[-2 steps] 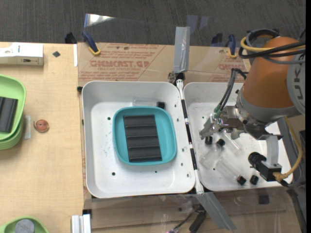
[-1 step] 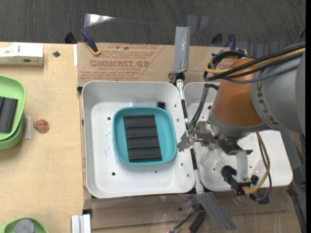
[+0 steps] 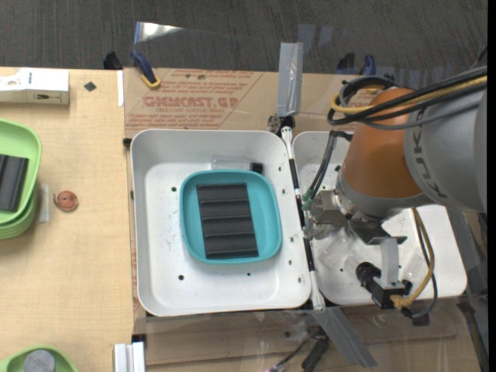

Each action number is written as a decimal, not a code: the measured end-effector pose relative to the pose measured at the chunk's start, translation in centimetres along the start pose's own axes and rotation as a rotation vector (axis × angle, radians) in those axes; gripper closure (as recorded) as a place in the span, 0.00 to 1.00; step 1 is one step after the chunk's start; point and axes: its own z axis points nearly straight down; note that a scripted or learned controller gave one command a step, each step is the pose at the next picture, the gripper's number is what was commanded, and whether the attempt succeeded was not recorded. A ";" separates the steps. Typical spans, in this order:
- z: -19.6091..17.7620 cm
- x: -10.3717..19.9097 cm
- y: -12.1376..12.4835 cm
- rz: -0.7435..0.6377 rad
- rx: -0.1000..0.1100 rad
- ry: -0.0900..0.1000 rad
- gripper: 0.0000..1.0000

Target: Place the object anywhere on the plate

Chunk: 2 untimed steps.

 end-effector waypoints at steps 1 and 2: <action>0.0 0.0 0.0 0.000 0.000 0.000 0.00; 0.8 -7.7 3.6 0.033 -0.003 0.001 0.00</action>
